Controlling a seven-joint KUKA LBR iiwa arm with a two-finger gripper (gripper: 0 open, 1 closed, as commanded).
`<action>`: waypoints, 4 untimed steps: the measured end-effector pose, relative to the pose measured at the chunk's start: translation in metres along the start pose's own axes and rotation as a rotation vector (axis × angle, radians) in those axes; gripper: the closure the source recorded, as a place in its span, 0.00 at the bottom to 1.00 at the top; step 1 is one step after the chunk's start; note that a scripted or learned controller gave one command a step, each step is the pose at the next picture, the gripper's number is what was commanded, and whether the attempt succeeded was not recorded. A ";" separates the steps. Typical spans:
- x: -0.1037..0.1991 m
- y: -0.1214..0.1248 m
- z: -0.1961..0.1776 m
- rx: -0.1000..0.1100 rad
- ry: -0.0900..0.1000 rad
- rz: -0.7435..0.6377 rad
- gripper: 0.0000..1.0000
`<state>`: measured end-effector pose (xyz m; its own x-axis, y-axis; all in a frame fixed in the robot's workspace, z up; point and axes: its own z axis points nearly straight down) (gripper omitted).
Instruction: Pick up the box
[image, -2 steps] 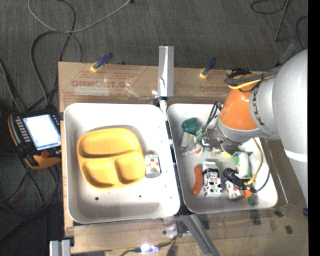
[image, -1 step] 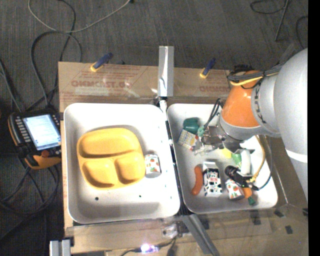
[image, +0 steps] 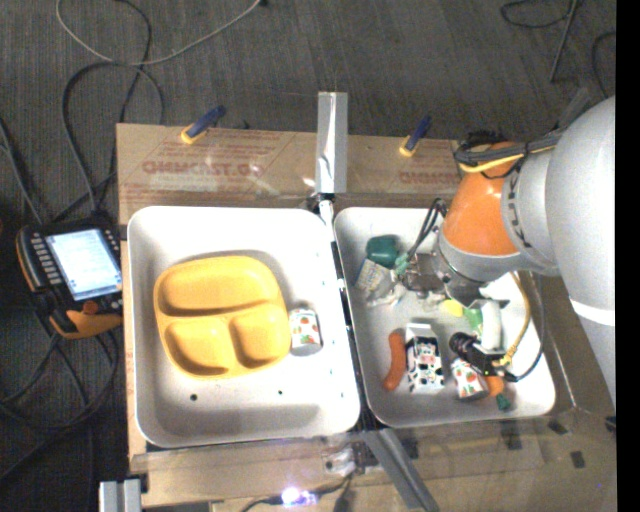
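So from the overhead camera view, the surface (image: 140, 150) carries two white bins side by side. The left bin (image: 150, 400) has a yellow divided tray (image: 220, 312) sitting in it, with a small printed carton (image: 304, 331) just touching the tray's right edge. The right bin (image: 540, 395) is the busy one. The box (image: 424, 363), white with a black-and-red cow-type print, lies near the front middle of that bin, right beside an orange carrot-looking thing (image: 396, 360) on its left. On its right is another small printed carton (image: 467, 379), with an orange and green bit (image: 497, 391) near the front corner. Farther back in the bin there's a teal cup-like thing (image: 381, 249) over some crumpled clear stuff (image: 378, 283). The arm (image: 585, 200) comes in from the right, orange band (image: 482, 215) visible, and the claw (image: 432, 274) sits low over the middle of the right bin, behind the box and apart from it. Honestly I can't tell whether the claw is wide or narrow, the wrist hides it. Nothing visibly between it, and the box lies flat in the bin.
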<state>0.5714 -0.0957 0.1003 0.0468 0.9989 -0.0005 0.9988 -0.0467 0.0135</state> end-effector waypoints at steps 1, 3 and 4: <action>0.001 0.086 0.013 0.041 -0.002 0.213 0.00; 0.044 0.035 -0.082 0.018 -0.002 0.238 1.00; 0.049 0.044 -0.107 0.018 -0.003 0.271 1.00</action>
